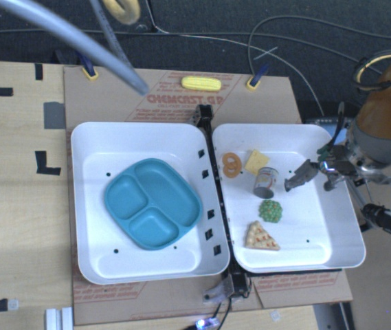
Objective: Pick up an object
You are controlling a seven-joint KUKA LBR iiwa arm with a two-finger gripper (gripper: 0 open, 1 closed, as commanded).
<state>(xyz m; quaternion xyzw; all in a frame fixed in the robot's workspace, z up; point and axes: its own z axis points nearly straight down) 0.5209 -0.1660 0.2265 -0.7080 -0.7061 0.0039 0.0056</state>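
Right bin (332,249) held five items — pretzel (231,164), cheese wedge (255,161), metal can (266,180) on its side, broccoli (271,210), pizza slice (260,237). Gripper (298,178) hung over bin's right part, near can but apart from it; could not tell finger state, nothing seen held. Blue divided plate (152,203) lay in left bin (85,157). Corn cob (200,84) on counter beyond bins.

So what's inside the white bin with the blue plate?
The left white bin holds a blue plastic divided plate. Whatever lies beneath the plate is covered.
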